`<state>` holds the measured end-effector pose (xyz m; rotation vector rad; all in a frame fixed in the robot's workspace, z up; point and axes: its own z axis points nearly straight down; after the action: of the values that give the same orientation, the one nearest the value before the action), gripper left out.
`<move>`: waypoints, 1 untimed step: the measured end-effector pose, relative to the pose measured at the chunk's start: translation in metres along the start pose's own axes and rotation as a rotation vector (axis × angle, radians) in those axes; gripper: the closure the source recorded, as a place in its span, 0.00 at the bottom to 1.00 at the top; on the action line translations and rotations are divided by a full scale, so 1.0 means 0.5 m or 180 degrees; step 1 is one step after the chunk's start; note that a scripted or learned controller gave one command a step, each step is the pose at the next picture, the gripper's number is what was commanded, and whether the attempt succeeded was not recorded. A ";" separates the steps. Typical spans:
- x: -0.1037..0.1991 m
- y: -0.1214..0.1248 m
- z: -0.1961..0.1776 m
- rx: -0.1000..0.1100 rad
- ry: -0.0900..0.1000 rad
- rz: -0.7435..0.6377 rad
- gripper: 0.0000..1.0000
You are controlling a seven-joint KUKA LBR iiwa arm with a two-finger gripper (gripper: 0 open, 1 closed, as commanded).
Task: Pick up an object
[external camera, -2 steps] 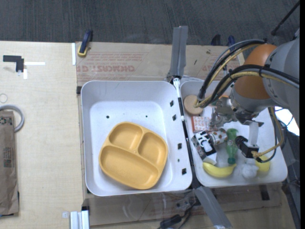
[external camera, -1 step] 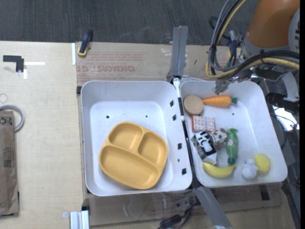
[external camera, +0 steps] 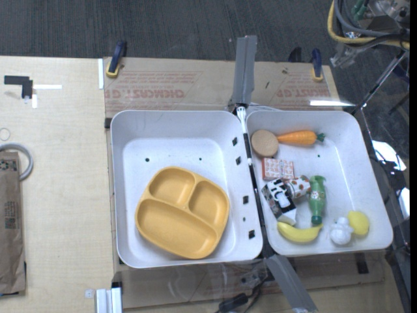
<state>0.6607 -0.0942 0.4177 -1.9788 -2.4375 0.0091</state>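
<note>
Two white bins sit side by side on the bench. The left bin (external camera: pixel 124 175) holds a yellow divided plate (external camera: pixel 182 212), lying toward its near side. The right bin (external camera: pixel 374 175) holds the small things: a carrot (external camera: pixel 298 137) lies near the far wall, with a tan disc (external camera: pixel 264 143) just left of it. Below the disc lies a red-and-white card (external camera: pixel 278 169). Nearer the middle, a black-and-white toy (external camera: pixel 279 197) touches a brown-and-white toy (external camera: pixel 300 186), and a green bottle (external camera: pixel 316 199) lies just right of them. A banana (external camera: pixel 299 232) rests along the near wall, below the bottle. In the near right corner a white ball (external camera: pixel 340 232) touches a lemon (external camera: pixel 358 223). Part of the robot, with cables (external camera: pixel 365 8), shows at the top right, well apart from both bins. The state of the jaws cannot be told.
</note>
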 end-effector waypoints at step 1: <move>-0.107 -0.022 -0.039 -0.0001 0.0002 -0.0662 1.00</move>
<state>0.6610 -0.1488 0.4374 -1.7146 -2.6291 0.0077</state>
